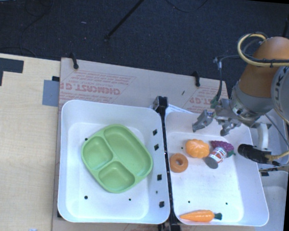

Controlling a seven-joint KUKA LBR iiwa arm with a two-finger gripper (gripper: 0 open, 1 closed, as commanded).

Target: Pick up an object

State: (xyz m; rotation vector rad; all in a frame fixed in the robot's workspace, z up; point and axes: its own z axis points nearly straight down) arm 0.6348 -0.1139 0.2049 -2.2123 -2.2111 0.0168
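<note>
Camera view: cardboard sheet [101, 85] under the bins carries red print, mirrored/upside down, reads roughly "CHEMCAST GP", repeated at the right and along the bottom edge, not fully legible. Two white bins: left bin [68, 202] holds one green three-compartment plate [117, 158]. Right bin [255, 211] holds five items: one orange fruit [197, 148], one small donut [178, 163] just beside it, one small can [215, 157] with a red-and-white label, text too small to read, one purple bunch [222, 146] touching the can, one toy carrot [199, 215] near the front wall. Gripper [215, 124] hangs over the right bin's back edge, fingers spread apart, pinching nothing. One arm, orange band [268, 64].
</note>
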